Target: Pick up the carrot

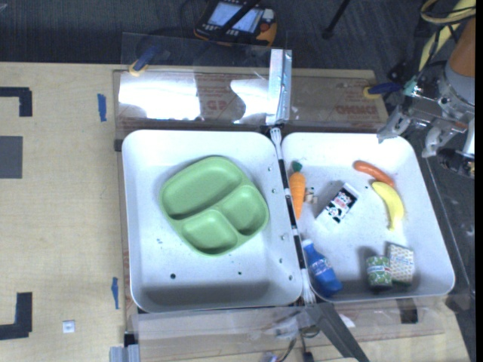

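Orange carrot (297, 192) lying untouched at the right bin's (434, 225) left wall, gripper (421, 129) well apart beyond the far corner, jaw state indiscernible; pickup pending.

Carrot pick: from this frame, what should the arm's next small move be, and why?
Probably travel left and toward the camera to hover over the orange carrot with a green top. It lies untouched along the left wall of the right shallow white bin, while the pincer sits at that bin's far right corner.
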Controlling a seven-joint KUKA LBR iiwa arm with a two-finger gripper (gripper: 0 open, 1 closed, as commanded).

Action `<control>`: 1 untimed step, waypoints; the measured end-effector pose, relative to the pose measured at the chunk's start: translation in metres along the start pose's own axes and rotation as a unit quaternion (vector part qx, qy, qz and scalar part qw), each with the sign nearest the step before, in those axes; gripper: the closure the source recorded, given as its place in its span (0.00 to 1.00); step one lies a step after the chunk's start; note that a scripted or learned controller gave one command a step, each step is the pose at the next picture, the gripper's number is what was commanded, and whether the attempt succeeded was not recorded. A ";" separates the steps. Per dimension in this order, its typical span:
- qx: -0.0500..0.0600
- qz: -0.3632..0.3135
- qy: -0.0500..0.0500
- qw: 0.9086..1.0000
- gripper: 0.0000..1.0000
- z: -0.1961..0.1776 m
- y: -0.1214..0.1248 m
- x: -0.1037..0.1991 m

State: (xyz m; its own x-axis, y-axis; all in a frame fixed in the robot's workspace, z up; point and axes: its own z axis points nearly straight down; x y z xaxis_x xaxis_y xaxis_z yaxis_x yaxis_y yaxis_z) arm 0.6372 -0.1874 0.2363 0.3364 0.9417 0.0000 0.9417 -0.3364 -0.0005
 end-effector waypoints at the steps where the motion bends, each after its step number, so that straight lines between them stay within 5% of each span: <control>1: 0.009 0.186 -0.003 0.983 0.00 0.143 -0.001 0.078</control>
State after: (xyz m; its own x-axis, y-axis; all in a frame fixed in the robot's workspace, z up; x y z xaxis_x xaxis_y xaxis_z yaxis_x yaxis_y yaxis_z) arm 0.6627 -0.1137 0.0937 0.6567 0.7541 -0.0097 0.7539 -0.6568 -0.0171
